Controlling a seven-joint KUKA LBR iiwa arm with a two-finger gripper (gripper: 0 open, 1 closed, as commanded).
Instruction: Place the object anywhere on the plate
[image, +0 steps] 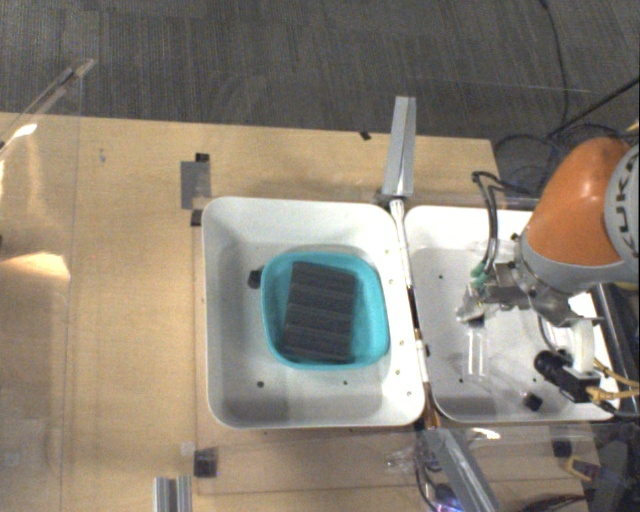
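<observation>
Object: we see a dark grey ribbed block (320, 311) lying flat on the turquoise plate (375, 310), roughly centred, its long side running up and down the view.
Plate: it sits in the left white bin (225, 300), near the middle of the floor, with bare bin floor all round it.
Task state: we judge the placing done, since the block rests wholly within the plate's rim.
Gripper: the gripper (480, 312) is over the right white bin (440, 270), well apart from the block; we cannot tell how its claw stands, as the wrist hides it.
Step in hand: we judge the arm should keep clear of the left bin and lift straight up, so nothing nudges the plate.
Surface: a pale wooden bench (100, 300) bears both bins, which touch along a middle seam.
Room: dark grey carpet (250, 50) lies beyond the bench; black cables (575, 70) trail at upper right.
</observation>
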